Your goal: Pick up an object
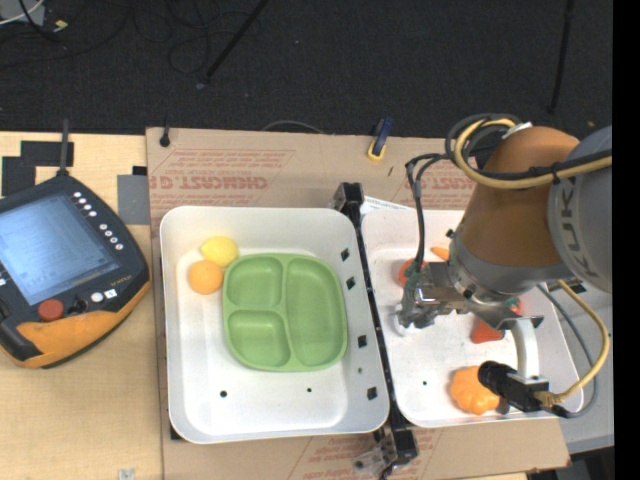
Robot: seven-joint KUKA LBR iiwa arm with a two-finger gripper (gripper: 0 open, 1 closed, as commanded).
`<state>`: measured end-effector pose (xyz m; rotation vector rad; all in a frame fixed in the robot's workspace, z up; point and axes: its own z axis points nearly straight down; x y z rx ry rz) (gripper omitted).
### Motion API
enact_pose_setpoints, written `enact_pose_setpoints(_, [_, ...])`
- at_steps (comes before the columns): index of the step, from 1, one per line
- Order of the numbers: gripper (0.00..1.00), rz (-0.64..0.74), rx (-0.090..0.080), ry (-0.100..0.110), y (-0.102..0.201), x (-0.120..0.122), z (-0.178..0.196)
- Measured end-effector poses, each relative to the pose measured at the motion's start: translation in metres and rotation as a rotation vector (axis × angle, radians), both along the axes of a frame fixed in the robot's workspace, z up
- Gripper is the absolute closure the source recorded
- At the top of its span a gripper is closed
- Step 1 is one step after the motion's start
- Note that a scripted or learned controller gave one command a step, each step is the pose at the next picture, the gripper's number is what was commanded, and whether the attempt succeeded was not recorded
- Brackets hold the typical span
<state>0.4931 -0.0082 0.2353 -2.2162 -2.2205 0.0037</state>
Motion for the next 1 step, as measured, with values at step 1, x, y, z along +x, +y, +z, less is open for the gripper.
enact_pose_setpoints(1, [1.00, -0.002, -0.001, -0.001, -0.0097, 0.0081, -0.0016])
